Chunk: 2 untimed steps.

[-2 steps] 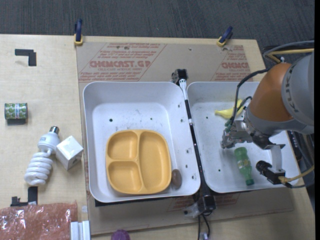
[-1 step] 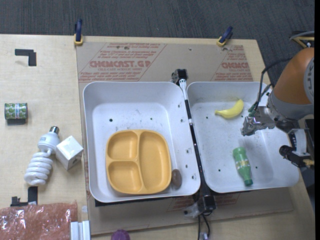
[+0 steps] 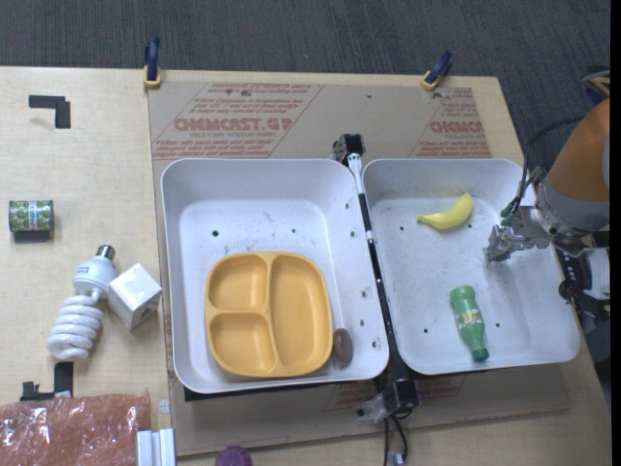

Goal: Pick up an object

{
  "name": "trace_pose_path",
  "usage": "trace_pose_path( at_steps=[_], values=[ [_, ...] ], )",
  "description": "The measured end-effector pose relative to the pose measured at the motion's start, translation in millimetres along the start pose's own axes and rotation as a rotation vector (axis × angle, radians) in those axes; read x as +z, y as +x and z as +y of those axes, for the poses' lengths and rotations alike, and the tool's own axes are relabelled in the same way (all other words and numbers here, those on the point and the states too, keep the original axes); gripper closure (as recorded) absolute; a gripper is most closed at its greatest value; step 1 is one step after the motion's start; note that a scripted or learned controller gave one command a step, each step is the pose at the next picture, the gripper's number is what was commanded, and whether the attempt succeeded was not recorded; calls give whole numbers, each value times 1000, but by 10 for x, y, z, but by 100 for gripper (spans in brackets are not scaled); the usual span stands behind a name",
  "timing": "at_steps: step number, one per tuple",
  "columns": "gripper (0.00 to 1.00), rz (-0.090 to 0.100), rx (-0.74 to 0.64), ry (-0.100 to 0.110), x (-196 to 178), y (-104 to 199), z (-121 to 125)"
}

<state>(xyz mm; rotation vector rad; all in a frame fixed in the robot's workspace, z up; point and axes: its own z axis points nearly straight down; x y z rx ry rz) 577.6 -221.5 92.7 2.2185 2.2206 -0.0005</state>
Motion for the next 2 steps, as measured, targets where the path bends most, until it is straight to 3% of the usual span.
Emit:
trace_pose_path(
  at_steps=[1, 2],
  values=[
    [0, 8, -2, 3, 3, 35, 6],
    [0, 2, 0, 2, 2, 747, -357]
  ],
)
